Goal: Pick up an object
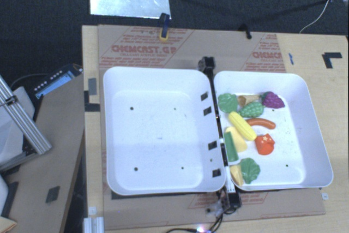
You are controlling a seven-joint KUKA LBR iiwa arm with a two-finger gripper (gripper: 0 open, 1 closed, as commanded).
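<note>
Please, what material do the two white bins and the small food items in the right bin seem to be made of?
The left bin and right bin look like thin molded plastic: smooth, slightly glossy white, with rounded corners and rims. The corn, sausage, grapes and tomato appear to be toy plastic or rubber: flat saturated colors, soft sheen. Which of the two, the view leaves open.

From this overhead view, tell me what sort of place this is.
Most likely a robotics lab bench set up for picking trials. Two shallow white bins, the left bin and the right bin, sit on a cardboard sheet, and toy food such as a plastic corn cob fills one side.
</note>
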